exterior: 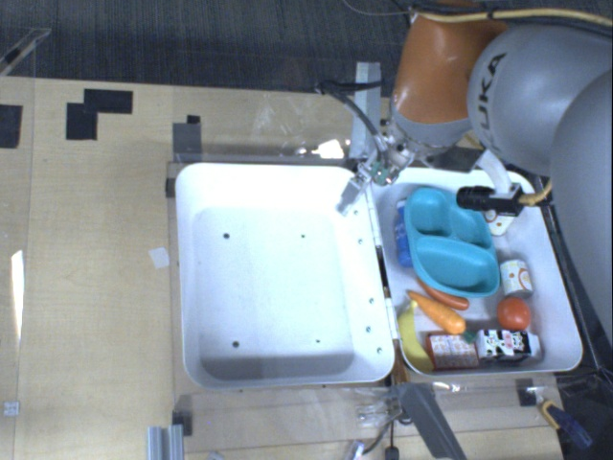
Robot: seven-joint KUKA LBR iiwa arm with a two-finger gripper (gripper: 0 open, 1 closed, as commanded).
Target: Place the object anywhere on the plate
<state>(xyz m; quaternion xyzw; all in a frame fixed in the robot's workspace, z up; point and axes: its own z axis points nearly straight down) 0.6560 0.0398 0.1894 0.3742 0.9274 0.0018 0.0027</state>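
The right bin (560,348) is crowded. A blue two-compartment plate (448,241) lies in its upper middle, its long axis running from upper left to lower right. Just beside the plate's lower edge an orange carrot (438,311) lies slantwise, pointing up-left, with a yellow banana (410,338) below it against the bin's left wall. Along the near wall sit a brown packet (450,352) and a black-and-white carton (504,345); a red tomato (514,313) and a small white can (515,276) stand near the right wall. A blue bottle (402,242) is wedged between the plate and the left wall.

The left bin (273,286) offers broad open floor.

The tool (367,182) hangs over the divide between the two bins, at their far edge, close to the plate's upper left corner. I cannot tell how wide it stands, nor whether it carries anything. The grey arm (536,75) covers the desk's (86,286) far right corner.
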